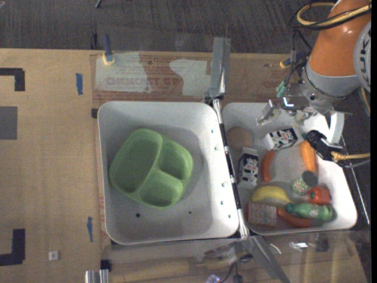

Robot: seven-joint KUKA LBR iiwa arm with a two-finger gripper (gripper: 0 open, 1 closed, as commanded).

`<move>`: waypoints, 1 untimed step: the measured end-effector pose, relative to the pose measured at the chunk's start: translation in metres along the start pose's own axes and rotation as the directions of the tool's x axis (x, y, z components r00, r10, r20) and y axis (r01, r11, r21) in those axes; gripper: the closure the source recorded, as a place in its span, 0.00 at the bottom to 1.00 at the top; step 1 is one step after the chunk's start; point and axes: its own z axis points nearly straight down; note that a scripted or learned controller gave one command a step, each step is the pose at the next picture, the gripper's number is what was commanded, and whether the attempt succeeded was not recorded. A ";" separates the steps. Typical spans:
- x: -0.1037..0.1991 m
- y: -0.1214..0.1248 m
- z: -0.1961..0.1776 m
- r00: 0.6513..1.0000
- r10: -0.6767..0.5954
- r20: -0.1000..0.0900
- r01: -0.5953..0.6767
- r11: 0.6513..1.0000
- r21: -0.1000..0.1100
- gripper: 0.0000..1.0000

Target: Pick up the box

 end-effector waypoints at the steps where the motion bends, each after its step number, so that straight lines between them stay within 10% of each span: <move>1: -0.019 -0.007 0.116 0.951 0.309 -0.001 -0.309 0.951 0.003 0.00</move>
